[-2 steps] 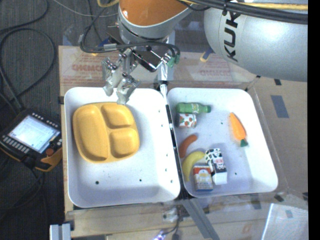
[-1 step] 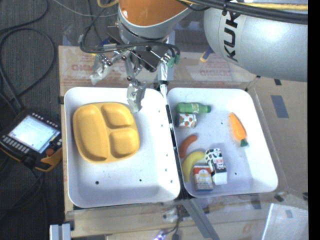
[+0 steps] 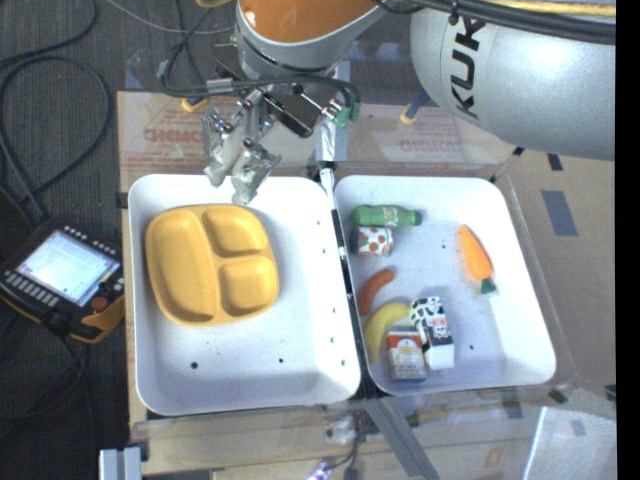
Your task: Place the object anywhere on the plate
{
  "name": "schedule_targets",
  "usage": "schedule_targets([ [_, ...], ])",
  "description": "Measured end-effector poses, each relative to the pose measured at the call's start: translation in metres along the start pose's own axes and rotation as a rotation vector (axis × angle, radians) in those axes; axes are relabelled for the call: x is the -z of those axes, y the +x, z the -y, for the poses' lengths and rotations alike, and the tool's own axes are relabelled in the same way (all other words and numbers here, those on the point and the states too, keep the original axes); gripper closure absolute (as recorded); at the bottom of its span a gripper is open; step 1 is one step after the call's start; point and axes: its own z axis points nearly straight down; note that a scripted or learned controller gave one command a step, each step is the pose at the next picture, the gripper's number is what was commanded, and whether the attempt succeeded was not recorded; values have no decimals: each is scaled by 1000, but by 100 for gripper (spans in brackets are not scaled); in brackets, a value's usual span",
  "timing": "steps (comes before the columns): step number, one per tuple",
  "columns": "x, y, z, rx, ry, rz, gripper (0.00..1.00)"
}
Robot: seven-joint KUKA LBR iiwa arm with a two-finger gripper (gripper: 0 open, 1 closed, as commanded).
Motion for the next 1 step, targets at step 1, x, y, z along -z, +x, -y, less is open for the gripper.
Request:
schedule_targets([
  [1,0,0,0,1,0,0,0],
])
